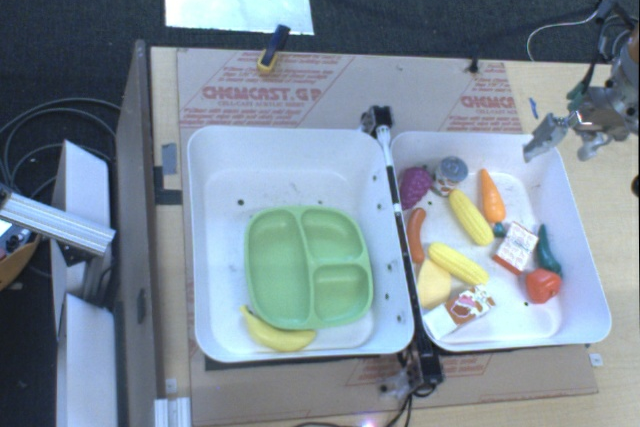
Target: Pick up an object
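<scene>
Cardboard-covered bench (300, 80) carries two white bins. We find the gripper (562, 133) spread open and holding nothing, above the right bin (590, 300) at its far right corner. Nearest candidate, the orange carrot (491, 196), lies left and nearer the camera, long axis roughly front-to-back.

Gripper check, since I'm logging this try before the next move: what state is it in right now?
Gripper: above the right bin's far right corner, holding nothing visible; whether the jaws are open or closed cannot be told.
</scene>
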`<state>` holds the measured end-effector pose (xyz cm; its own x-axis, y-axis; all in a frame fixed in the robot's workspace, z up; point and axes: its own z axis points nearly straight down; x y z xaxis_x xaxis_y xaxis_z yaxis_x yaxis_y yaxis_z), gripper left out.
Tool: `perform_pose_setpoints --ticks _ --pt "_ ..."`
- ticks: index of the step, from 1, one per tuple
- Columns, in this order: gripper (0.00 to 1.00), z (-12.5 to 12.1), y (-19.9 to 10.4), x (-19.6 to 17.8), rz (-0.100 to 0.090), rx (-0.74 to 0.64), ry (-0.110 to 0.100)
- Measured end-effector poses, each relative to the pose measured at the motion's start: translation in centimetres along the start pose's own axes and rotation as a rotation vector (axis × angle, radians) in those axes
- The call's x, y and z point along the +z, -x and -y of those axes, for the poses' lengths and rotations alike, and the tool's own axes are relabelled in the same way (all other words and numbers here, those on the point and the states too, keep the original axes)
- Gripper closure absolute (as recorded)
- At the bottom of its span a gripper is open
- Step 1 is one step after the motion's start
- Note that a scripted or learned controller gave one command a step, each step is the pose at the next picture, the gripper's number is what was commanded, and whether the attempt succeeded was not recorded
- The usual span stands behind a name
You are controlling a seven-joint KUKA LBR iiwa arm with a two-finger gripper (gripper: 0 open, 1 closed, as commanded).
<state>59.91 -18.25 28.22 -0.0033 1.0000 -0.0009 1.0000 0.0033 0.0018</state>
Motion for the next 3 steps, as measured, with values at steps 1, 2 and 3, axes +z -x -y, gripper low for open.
perform_pose_setpoints --ticks 1,2,3 --pt "0.0 -2.2 0.2 14.5 -0.003 -0.001 -0.01" --pt "0.0 -1.5 -1.8 17.9 0.007 0.002 0.021" --pt "0.0 1.3 -2.0 18.6 0.005 0.004 0.033"
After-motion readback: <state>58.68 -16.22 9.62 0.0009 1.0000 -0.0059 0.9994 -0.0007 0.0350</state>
